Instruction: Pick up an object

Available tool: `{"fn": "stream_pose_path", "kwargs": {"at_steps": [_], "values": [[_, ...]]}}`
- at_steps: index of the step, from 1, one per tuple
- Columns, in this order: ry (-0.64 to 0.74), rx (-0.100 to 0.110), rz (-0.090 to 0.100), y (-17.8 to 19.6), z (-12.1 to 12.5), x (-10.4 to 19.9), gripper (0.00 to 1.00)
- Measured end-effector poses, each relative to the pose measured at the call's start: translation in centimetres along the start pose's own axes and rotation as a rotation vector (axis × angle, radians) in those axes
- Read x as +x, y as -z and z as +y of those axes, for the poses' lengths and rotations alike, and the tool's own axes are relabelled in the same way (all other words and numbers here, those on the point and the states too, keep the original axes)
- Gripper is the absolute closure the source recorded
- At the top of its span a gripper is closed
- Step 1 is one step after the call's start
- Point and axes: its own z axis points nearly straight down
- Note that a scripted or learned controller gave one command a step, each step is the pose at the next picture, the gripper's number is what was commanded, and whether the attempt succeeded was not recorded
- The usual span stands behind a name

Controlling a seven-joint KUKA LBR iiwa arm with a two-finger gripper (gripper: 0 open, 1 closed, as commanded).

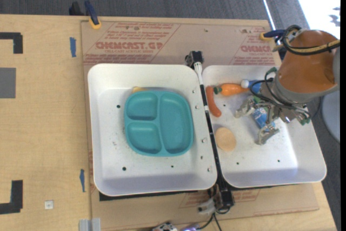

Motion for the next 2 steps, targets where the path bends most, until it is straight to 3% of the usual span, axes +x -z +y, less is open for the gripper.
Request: {"fn": "stream_pose_path", "kwargs": {"at_steps": [1, 2], "values": [[-0.004, 0.003, -0.009, 1.2, -0.05, -0.25, 1.0], [-0.003, 0.002, -0.009, 1.19, -0.03, -0.25, 0.0]]}}
